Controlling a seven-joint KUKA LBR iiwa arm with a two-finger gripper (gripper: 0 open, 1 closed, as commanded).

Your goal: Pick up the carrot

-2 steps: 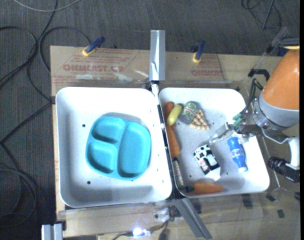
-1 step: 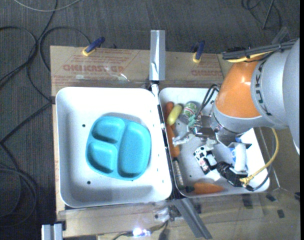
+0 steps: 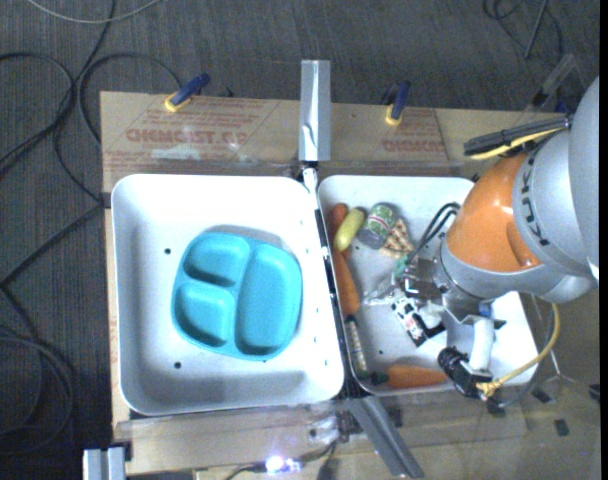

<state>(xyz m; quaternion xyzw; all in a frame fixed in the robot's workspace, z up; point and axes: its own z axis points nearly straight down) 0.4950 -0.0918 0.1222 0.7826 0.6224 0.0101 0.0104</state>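
the cardboard sheet (image 3: 234,133) lying under the bins on the surface carries faded red printing along its far edge, in two patches, one behind each bin; the letters are too washed out and small to read with any certainty. on the grey arm (image 3: 569,203), at the right, black letters "ku" show, the start of a brand name cut off by the frame. no other text can be read.
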